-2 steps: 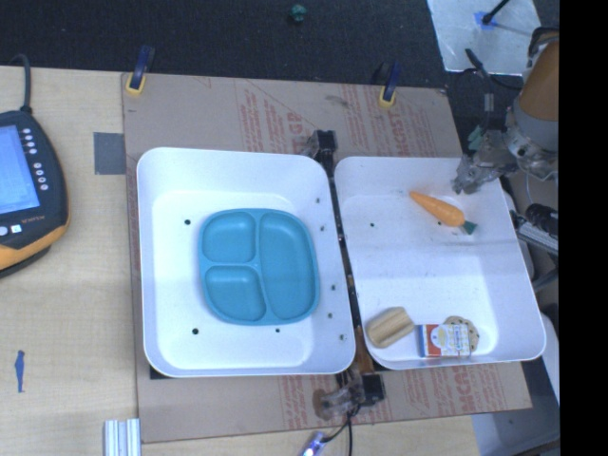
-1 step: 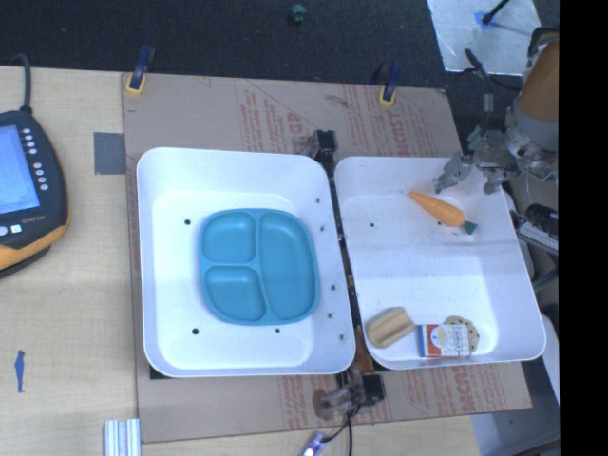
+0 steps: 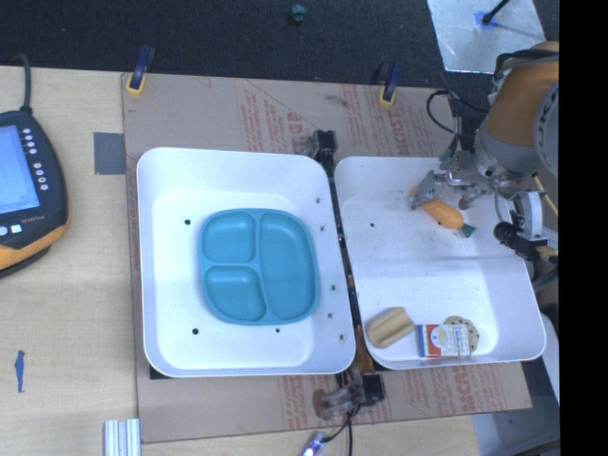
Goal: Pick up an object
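An orange toy carrot (image 3: 444, 215) with a green tip lies at the far side of the right bin (image 3: 418, 274). My gripper (image 3: 449, 192) hangs right over the carrot's upper end, touching or nearly touching it. It looks open, one finger on each side of the carrot. The carrot rests on the bin floor. A tan bread-like piece (image 3: 389, 326) and a small red and white carton (image 3: 446, 339) lie at the right bin's near edge.
The left bin (image 3: 171, 340) bears a blue divided plate (image 3: 258, 266). The arm's grey and orange wrist (image 3: 521, 112) stands over the right bin's far right corner, with cables beside it. A handheld pendant (image 3: 24, 188) lies on the bench at the far left.
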{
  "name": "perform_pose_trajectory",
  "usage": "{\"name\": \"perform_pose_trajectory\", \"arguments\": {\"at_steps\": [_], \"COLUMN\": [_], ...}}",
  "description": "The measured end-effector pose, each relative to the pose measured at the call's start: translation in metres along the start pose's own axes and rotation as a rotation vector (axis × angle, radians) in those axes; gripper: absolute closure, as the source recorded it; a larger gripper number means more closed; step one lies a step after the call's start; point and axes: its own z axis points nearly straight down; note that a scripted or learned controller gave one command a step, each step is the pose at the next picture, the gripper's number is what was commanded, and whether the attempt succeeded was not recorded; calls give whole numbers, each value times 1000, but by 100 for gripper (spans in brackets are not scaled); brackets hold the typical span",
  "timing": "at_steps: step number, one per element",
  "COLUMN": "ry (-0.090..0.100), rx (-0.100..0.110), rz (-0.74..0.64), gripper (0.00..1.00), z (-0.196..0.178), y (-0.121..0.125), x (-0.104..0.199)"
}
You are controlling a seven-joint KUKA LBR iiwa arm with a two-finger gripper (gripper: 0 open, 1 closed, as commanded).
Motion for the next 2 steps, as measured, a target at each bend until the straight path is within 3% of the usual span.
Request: {"name": "perform_pose_trajectory", "arguments": {"at_steps": [1, 2], "ry": [-1, -1], "rx": [-1, -3], "rz": [2, 0], "gripper": [0, 0], "z": [-9, 9], "y": [-21, 1], "x": [3, 7]}}
